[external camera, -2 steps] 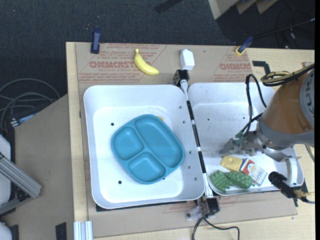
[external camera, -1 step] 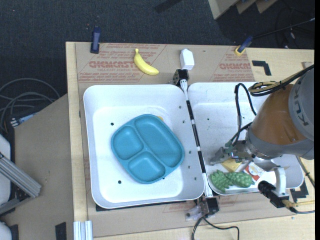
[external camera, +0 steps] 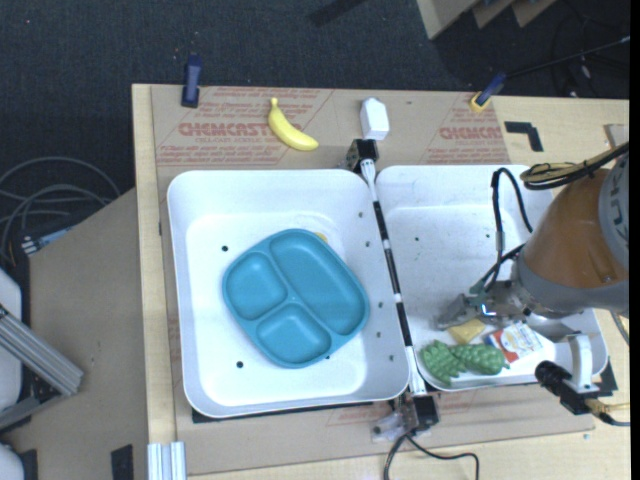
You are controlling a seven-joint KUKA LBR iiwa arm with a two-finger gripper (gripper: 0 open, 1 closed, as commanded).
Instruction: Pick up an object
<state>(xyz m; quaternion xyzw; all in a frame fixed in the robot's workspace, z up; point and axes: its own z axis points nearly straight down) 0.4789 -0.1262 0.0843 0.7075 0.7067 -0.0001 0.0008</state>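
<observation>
Lowered into the right bin (external camera: 440, 208) at lower right of frame, gripper (external camera: 470, 313) directly over a tan object (external camera: 466, 332), apparently positioned for a grasp. State of the gripping parts: cannot tell. Nothing visibly held. Grouped in the same corner: one green toy (external camera: 458, 359), one red-and-white packet (external camera: 517, 342). Left bin (external camera: 190, 218): one blue divided plate (external camera: 293, 296). On the bench (external camera: 240, 128), upper centre: one banana (external camera: 289, 128).

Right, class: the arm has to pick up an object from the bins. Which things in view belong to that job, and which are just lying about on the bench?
Belongs to the job:
gripper, low in the right bin
green toy, right bin's near edge
red-and-white packet, beside it
blue divided plate, in the left bin

Just lying about:
banana, on the bench beyond the bins
blue clamp, at the bench's far edge
</observation>
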